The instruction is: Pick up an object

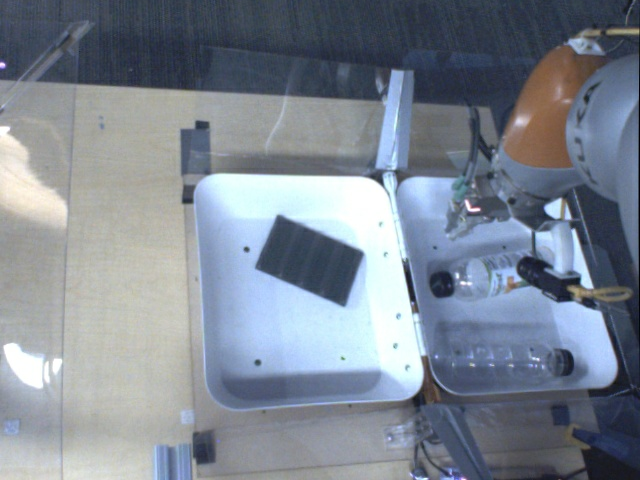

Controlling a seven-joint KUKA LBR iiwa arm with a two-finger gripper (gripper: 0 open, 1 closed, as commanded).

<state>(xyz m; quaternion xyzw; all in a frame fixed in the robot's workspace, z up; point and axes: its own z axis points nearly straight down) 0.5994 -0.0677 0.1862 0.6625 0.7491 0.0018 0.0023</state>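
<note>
Clear plastic bottle (485,276), black-capped, cylindrical

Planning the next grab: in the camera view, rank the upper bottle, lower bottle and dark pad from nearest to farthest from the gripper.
From the gripper:
1. Upper bottle, right bin, just below.
2. Lower bottle, right bin's near edge.
3. Dark pad, left bin.

A flat pad (309,259) lies in the left bin (225,368); two bottles (480,278) (500,361) lie in the right bin (600,363).
</note>
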